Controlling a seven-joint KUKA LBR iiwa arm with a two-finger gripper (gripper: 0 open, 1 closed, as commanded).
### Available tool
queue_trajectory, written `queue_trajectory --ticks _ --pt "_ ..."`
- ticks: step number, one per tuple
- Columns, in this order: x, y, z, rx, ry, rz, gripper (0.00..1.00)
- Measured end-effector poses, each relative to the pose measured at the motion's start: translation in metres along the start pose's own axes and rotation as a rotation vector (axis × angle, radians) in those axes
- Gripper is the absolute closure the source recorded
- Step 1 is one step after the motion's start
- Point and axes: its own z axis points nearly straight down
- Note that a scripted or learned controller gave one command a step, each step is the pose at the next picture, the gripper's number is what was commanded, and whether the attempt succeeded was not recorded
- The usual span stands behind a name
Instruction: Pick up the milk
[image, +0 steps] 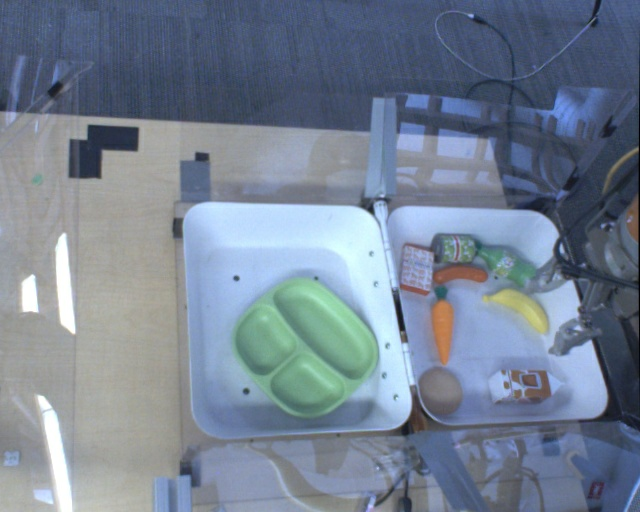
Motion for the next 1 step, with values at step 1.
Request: queue_trajectory --ticks 1 --pt "-0.0263 0.0098 -0.0258 -0.004 0.009 -0.157 0.0"
